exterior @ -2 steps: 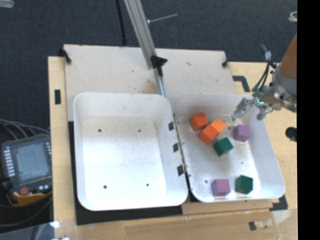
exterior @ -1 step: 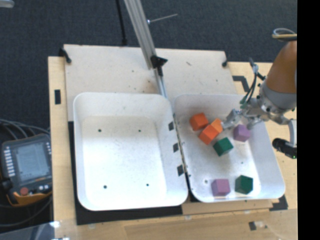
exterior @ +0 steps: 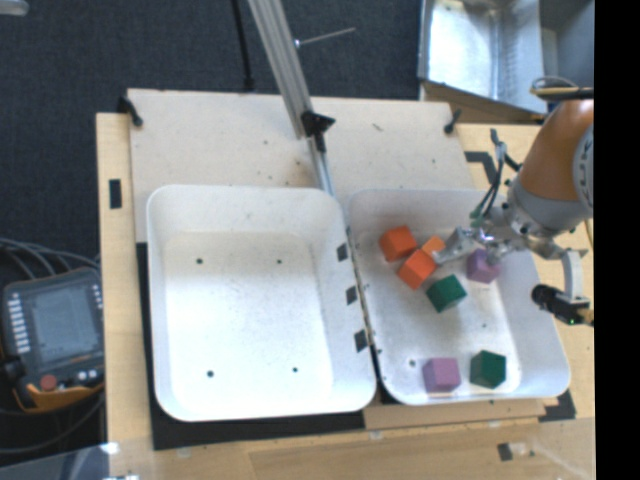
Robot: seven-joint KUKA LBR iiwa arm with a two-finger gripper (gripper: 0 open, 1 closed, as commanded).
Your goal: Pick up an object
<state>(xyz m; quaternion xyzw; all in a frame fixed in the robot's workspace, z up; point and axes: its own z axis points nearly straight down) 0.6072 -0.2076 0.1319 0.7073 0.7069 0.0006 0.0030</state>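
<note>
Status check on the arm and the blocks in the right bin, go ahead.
Gripper low in right bin, nothing seen held. Small orange block at its tip, purple block beside. Orange blocks and green block crowd close.

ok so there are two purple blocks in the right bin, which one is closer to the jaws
The upper purple block, right beside the gripper near the bin's right side. The other purple block sits at the bin's front edge, next to a green block, well away.
</note>
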